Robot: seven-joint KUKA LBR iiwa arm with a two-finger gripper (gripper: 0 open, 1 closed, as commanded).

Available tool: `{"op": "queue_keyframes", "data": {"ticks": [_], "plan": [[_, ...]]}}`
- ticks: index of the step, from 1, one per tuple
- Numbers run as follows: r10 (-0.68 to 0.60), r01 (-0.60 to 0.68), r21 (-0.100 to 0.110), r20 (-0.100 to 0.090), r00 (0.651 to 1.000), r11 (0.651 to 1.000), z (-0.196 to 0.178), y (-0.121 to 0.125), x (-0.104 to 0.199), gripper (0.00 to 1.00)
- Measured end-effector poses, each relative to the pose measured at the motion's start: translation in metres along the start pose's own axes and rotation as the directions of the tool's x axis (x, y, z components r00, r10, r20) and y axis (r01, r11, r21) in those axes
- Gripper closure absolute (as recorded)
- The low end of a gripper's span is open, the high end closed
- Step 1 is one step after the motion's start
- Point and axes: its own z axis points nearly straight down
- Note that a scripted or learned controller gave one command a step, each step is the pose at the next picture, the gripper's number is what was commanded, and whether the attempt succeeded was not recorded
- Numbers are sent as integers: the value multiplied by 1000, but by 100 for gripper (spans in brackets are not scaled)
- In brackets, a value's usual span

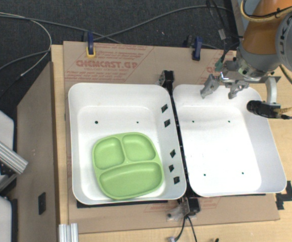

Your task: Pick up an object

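We see two white bins: the left bin and the right bin. A green divided plate lies in the left bin, near its front. The gripper hangs over the right bin's back edge, fingers spread apart, grasping nothing.

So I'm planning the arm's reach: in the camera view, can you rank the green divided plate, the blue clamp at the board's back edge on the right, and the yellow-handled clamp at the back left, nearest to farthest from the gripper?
1. Blue clamp: back edge, just left of the gripper.
2. Green divided plate: front of the left bin.
3. Yellow-handled clamp: back left; close to the plate's rank, but slightly farther.
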Motion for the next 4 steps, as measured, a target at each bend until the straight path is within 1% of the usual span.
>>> {"op": "queue_keyframes", "data": {"ticks": [1, 2, 3, 4], "plan": [[2, -2, 7, 0, 1000, 1000, 56, -10, -2, 0], [2, -2, 7, 0, 1000, 1000, 115, -10, -11, 0], [1, -1, 3, 1, 1000, 1000, 120, -10, -10, 0], [1, -1, -1, 0, 1000, 1000, 109, -9, -10, 100]]}}
